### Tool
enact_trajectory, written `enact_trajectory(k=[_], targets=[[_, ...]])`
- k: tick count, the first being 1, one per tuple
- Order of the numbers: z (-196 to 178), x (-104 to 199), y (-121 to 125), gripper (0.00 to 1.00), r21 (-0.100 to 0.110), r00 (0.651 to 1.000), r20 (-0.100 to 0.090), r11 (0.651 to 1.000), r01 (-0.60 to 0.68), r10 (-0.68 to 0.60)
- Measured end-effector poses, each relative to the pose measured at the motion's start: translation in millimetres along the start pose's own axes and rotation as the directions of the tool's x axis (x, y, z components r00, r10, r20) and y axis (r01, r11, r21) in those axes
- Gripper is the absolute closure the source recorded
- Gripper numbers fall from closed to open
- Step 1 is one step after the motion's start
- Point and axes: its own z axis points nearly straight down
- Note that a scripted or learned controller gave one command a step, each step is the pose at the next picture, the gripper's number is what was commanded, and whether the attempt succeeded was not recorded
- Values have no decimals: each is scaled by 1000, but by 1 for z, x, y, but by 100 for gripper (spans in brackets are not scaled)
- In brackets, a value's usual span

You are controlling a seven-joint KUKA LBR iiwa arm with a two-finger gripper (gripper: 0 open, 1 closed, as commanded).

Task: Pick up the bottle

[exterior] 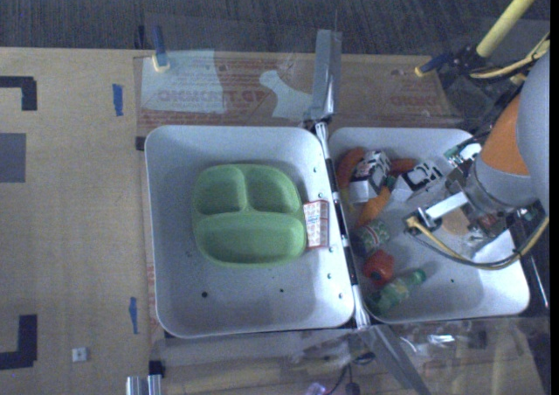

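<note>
Whether the jaws [417, 176] are open or closed cannot be told; the green bottle [399, 287] lies well apart.

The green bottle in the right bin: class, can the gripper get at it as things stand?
Probably yes. The bottle lies uncovered near the bin's front edge, with only a red item close beside it; the gripper sits above the same bin.
</note>
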Motion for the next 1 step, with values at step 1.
enact_trajectory(k=[1], targets=[[18, 50, -45, 0, -1, 966, -3, 966, -260, 260]])
